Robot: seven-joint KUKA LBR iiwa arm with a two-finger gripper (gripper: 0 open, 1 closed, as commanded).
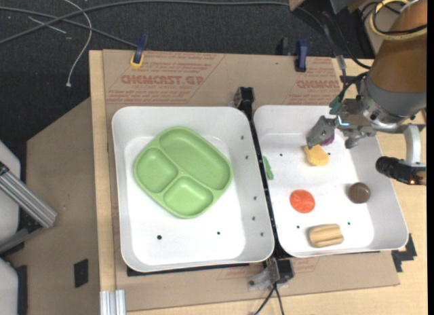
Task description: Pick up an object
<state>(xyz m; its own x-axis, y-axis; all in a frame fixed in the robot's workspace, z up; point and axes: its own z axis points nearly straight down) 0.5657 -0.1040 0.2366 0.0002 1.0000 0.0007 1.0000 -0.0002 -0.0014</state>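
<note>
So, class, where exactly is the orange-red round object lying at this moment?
In the camera view, the orange-red round object lies in the right bin, near its middle. The yellow piece sits above it in the picture, the tan bread-like block below, the brown ball to its right.

At right of frame lie a yellow chunk (pixel 317 155), a red-orange disc (pixel 302 201), a brown ball (pixel 359 192) and a tan bun (pixel 325 235), all apart.

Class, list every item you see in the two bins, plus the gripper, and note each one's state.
Green divided plate: flat in left bin, compartments bare.
Yellow piece: in right bin, just below gripper.
Red round piece: loose, untouched.
Brown ball: loose, untouched.
Tan bun-shaped piece: lying near front rim.
Gripper: open, holding nothing.
</note>
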